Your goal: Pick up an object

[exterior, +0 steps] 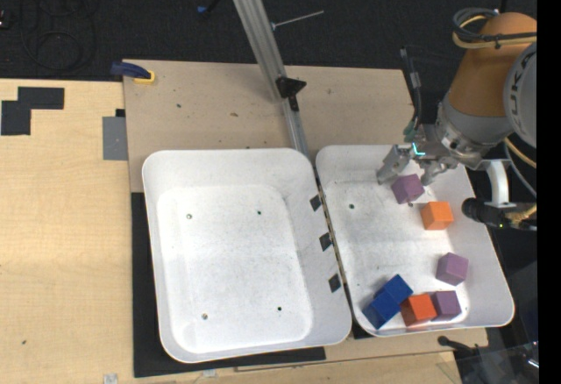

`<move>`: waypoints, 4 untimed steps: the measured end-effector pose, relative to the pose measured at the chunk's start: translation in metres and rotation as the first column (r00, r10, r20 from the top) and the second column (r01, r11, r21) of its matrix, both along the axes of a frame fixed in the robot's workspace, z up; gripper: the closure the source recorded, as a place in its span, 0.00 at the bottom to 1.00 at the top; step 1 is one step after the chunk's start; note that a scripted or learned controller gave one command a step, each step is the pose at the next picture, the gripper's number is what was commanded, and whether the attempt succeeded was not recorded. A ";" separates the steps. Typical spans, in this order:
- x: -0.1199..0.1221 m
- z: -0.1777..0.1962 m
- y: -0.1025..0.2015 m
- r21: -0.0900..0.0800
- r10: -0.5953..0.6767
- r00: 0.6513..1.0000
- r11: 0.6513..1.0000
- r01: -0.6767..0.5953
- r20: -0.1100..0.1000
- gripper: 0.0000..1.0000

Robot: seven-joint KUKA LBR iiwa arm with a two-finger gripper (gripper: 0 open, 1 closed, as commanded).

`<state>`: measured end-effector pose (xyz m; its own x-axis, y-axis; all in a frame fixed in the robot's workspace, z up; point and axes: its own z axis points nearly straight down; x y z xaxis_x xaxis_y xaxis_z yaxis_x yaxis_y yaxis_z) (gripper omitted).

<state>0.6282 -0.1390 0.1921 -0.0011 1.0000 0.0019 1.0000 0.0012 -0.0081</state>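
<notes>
1. From the camera view, the grey arm with its orange band (487, 67) reaches in from the right, and the fingers (409, 165) hang low over the far end of the right white shallow plastic bin (364, 167).
2. The fingers are spread apart, one grey finger (392, 165) angled out to the left, the other to the right, and nothing sits clamped between them.
3. Just below the fingertips, a small purple cube (407, 189) rests on the bin floor; whether a tip touches its top edge I cannot tell.
4. Just beyond that purple cube, down and to the right of the fingers, lies a small orange cube (436, 215), apart from the purple one.
5. Further below the fingers sits a second purple cube (452, 267), on its own.
6. Well below the fingers, at the near rim, three pieces crowd together: a blue rectangular block (387, 300), an orange cube (419, 309) touching it, and a purple cube (446, 304) beside that.
7. Left of the fingers, across the dividing rims, sits the left white shallow bin (230, 255) on the pale wooden bench (210, 106).
</notes>
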 end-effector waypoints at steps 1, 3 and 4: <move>0.001 0.003 0.000 -0.001 0.001 1.000 1.000 -0.001 0.005 0.00; 0.003 -0.101 0.009 -0.001 0.000 1.000 1.000 0.000 0.000 0.00; 0.004 -0.088 0.008 -0.001 -0.002 1.000 1.000 0.002 0.004 1.00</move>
<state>0.6322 -0.1311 0.1045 0.0008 1.0000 0.0007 1.0000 -0.0008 -0.0038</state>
